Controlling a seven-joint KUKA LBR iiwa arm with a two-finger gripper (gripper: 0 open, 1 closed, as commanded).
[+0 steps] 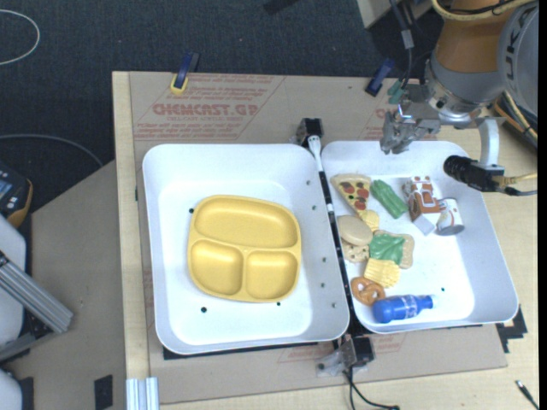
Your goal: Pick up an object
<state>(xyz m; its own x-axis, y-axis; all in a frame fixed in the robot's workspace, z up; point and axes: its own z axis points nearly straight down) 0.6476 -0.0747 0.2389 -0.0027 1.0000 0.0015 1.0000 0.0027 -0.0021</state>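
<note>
Camera view: 2 bins (162, 229), 1 yellow tray (244, 248).

Arm (479, 32) cut by top edge

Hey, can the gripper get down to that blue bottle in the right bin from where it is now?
Probably yes. The gripper hovers over the right bin's far edge, and the blue bottle lies on its side near the front, with nothing on top. A pretzel sits close beside it, which could crowd a grasp.

A sectioned tray (245, 248) lies in the left bin (162, 229). The right bin (487, 272) holds the small items, the bottle (402, 307) at its front edge.
</note>
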